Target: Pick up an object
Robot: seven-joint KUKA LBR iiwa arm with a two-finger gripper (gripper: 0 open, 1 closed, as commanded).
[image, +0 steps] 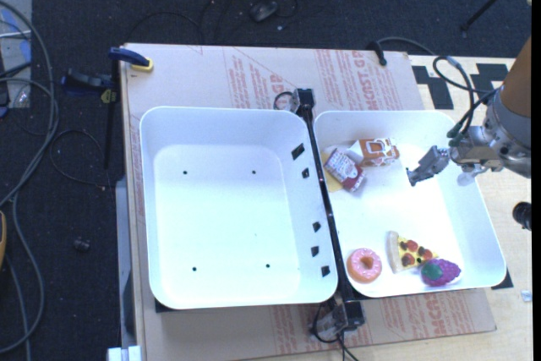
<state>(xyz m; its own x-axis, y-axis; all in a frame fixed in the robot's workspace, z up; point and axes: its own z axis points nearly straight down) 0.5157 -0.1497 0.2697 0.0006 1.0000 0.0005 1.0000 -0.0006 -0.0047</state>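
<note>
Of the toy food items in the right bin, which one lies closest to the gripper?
The orange-and-white carton at the bin's far side, just left of the gripper. The donut, pizza slice and purple grapes lie along the near edge.

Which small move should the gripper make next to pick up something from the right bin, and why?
Probably a short move toward the orange carton and then down. The gripper hangs over the right bin with nothing between its fingers, and the carton lies closest to it, beside the red packet. The donut, pizza slice and grapes lie farther off, near the front rim.
</note>
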